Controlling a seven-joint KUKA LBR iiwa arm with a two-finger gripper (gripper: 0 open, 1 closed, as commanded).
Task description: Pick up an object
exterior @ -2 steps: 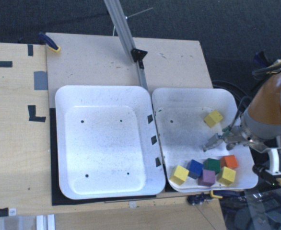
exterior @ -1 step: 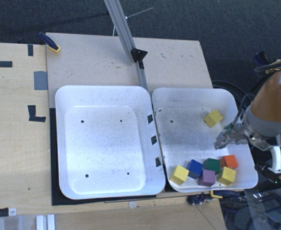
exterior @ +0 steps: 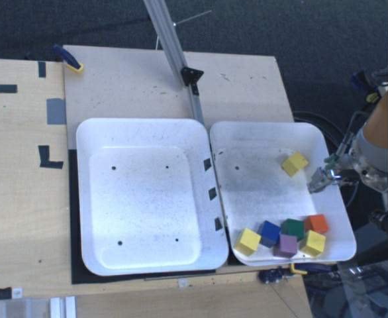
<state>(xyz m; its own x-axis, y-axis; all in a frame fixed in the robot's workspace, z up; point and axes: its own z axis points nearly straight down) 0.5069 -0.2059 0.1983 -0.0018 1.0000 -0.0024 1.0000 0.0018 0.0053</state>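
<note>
In the right bin (exterior: 260, 138) a yellow block (exterior: 294, 163) lies alone near the far right. Along the bin's near edge sits a cluster: a yellow block (exterior: 248, 241), a blue block (exterior: 269, 232), a green block (exterior: 292, 228), a purple block (exterior: 287, 244), an orange block (exterior: 317, 223) and another yellow block (exterior: 314, 243). My gripper (exterior: 318, 179) hangs over the right rim of this bin, just right of the lone yellow block, with nothing seen between its fingers.
The left bin (exterior: 141, 131) stands beside the right one. A grey metal pole (exterior: 167, 32) slants from the top down to the gap between the bins. A blue and yellow clamp (exterior: 68, 58) lies at the bench's far left corner.
</note>
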